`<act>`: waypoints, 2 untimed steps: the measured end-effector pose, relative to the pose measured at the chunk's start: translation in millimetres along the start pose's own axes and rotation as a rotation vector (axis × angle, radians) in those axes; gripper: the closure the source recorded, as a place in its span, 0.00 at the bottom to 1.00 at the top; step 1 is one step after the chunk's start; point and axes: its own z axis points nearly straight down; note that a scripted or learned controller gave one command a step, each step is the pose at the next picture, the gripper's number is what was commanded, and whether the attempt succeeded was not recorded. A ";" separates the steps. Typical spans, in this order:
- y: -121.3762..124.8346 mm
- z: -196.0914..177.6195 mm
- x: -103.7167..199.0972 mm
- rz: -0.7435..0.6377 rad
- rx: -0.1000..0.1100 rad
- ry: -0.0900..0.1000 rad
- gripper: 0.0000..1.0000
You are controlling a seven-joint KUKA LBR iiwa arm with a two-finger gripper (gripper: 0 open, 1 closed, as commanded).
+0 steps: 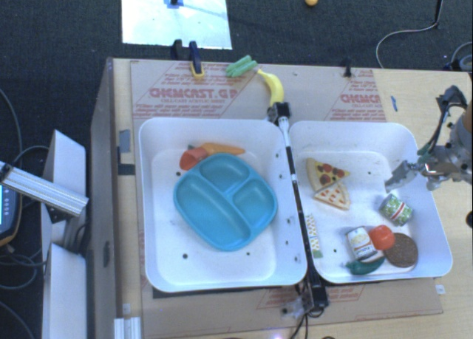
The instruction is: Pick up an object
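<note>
Two white bins sit side by side on the table (222,90). The arm (462,134) comes in from the right, and its jaws (403,175) hang over the right bin (369,132), near that bin's right wall. The tips are small and blurred against the white floor, so I cannot tell how far apart they stand, and I see nothing between them.

The right bin holds most of the things. Two pizza slices (329,182) lie left of the jaws, one just beyond the other. A small can (396,209) with a green and white label lies just near of the jaws, apart from them. Further toward the near edge stands a jar (360,241), with an orange piece (382,236) touching its right side, a brown disc (402,251) right of that, and a green pepper (365,265) at the near rim.

The left bin (159,160) holds a blue plate (224,201) with three compartments, tilted in the view. A carrot (222,149) and a red piece (192,159) lie against the plate's far edge.

Beyond the bins, on the table, a banana (272,86) lies beside a green piece (241,66).
</note>
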 end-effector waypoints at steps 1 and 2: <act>40.9 57.5 51.7 -0.001 0.001 0.001 0.00; 40.9 129.8 91.8 -0.001 0.003 0.002 0.00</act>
